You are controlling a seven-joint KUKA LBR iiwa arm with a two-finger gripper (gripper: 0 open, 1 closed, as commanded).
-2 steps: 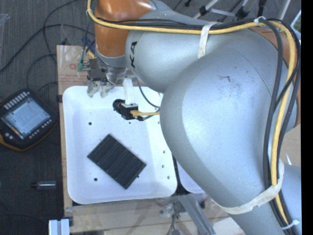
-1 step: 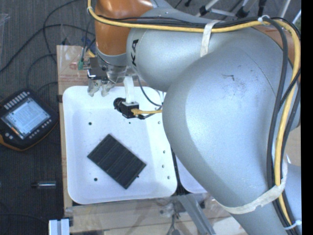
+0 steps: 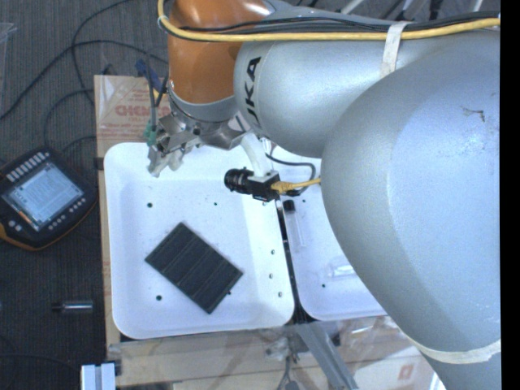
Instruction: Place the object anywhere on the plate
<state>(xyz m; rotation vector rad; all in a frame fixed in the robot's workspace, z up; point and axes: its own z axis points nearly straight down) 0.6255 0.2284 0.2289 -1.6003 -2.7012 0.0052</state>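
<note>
Near edge of worktop (image 3: 203,356): bare wood strip below the bins, some metal hardware under it.

Left bin (image 3: 130,299): dark ribbed rectangular plate (image 3: 194,267) lying flat on the floor, turned diagonal, in the near half, closer to the bin's near-right corner than to its left wall. Nothing seen resting on the plate. Small dark dots scattered on the white floor around it.

Right bin (image 3: 325,299): touching the left bin along a dark seam; mostly covered by the grey arm (image 3: 406,177), near-left corner visible.

Between the bins, toward the far side: small black cylindrical fitting (image 3: 248,183) with a yellow cable, hanging off the arm over the left bin's right wall.

Far-left corner of left bin: jaws (image 3: 162,159) pointing down, just over the bin's far wall, beneath the orange band (image 3: 211,35). Opening of jaws: cannot tell, tips too small and blurred. No object discernible between them; location of the task object cannot be made out.

Beyond far edge: cardboard (image 3: 122,108) with red print. Off worktop to the left, on dark floor: pendant (image 3: 41,197) with lit screen, cables.
</note>
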